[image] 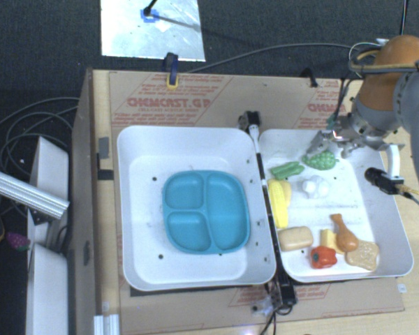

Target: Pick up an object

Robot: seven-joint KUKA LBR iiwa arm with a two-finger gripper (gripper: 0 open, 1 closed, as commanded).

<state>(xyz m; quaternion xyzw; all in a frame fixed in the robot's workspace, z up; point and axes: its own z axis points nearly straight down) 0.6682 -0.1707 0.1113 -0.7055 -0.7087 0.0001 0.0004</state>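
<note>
Gripper (326, 143) hovers just above green toy (320, 161) in right bin (394, 239).

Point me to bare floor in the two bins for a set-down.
Left bin: a bare ring around the blue tray, widest at the back and left. Right bin: a bare strip along the right wall, and the back left corner. Crowded: the front, with bread, tomato, drumstick, and corn along the divider. Gripper sits over the greens.
</note>
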